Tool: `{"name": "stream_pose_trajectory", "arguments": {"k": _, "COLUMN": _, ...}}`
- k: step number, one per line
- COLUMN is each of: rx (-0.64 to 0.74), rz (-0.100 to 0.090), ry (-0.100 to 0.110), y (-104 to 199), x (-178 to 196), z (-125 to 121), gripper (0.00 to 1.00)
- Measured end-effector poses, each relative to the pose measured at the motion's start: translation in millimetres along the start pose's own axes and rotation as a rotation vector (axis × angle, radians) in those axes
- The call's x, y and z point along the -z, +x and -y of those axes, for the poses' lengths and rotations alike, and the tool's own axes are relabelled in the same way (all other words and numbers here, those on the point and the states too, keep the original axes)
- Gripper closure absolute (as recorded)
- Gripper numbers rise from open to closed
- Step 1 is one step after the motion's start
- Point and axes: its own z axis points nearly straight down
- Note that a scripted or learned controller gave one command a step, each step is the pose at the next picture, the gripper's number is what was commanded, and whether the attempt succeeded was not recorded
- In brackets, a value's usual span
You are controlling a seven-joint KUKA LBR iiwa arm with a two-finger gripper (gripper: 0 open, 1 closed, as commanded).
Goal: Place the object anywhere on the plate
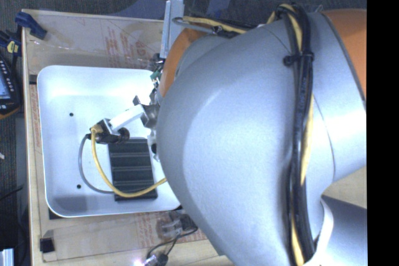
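- The arm is hogging the shot and blocks the right bin, so I can't tell where the object or the plate sits.
- The gripper hangs low over the right side of the left bin. Can't tell if it's open or closed either.
- My guess is this is a carry-and-drop step. I'd centre over the plate, go down slow, let go low so nothing bounces off, then lift straight up.
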Motion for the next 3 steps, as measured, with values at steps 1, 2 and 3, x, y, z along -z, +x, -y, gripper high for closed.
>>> {"name": "stream_pose_trajectory", "arguments": {"k": 1, "rx": 0.001, "rz": -0.010, "ry": -0.001, "y": -41.0, "x": 155.8, "z": -22.8, "gripper": 1.00}}
{"name": "stream_pose_trajectory", "arguments": {"k": 2, "rx": 0.145, "rz": 0.002, "ry": 0.004, "y": -34.8, "x": 31.8, "z": 34.5, "gripper": 1.00}}
{"name": "stream_pose_trajectory", "arguments": {"k": 3, "rx": 0.143, "rz": 0.001, "ry": 0.005, "y": 14.7, "x": -0.4, "z": -32.6, "gripper": 1.00}}
